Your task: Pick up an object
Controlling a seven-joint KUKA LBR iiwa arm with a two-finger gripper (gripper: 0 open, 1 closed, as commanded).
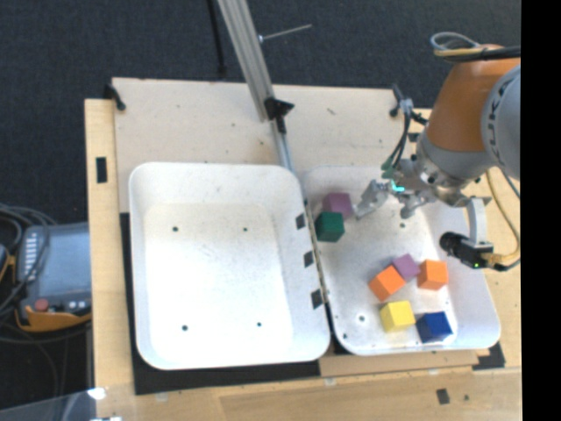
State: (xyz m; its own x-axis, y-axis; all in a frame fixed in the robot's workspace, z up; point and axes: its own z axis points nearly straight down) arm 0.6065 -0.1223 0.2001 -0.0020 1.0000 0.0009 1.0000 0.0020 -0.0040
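- The gripper [392,197] hovers over the right bin [465,331], fingers apart, holding nothing.
- At its 9 o'clock lie a purple block [337,204] and a green block [330,227], touching each other.
- Five more blocks cluster at its 6 o'clock.

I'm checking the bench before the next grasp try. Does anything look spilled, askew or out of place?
Nothing stands out. All the blocks lie inside the right bin: a green block touching a purple block near the divider, and five more clustered near the front. The left bin sits square beside it. The gripper hangs above the right bin.
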